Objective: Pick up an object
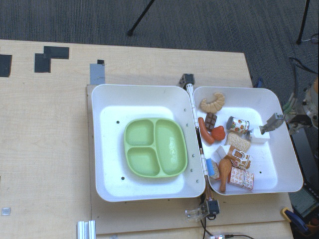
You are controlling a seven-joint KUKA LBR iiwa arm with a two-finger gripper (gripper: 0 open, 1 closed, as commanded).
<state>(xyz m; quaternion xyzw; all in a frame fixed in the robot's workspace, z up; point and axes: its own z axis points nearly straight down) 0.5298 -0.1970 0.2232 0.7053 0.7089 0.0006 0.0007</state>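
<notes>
The right white bin [279, 180] holds a heap of toy food. A tan croissant [213, 102] lies at its far left, with a brown chocolate bar [211, 120], a red sausage [204, 130] and a red piece [218, 132] below it. A small can [238, 125] rests on its side mid-bin, beside a white block [258, 135]. Toward the front are a beige cracker [239, 142], an orange drumstick [225, 171] and a pink box [242, 179]. My gripper [273, 123] hangs over the bin's right part, just right of the can and white block, with nothing seen in it.
The left white bin [107, 148] carries a light green divided plate [155, 147]. A ridge with a black clamp [187, 79] at its far end separates the two bins. The grey arm [301, 112] enters from the right edge. Wooden bench surrounds the bins.
</notes>
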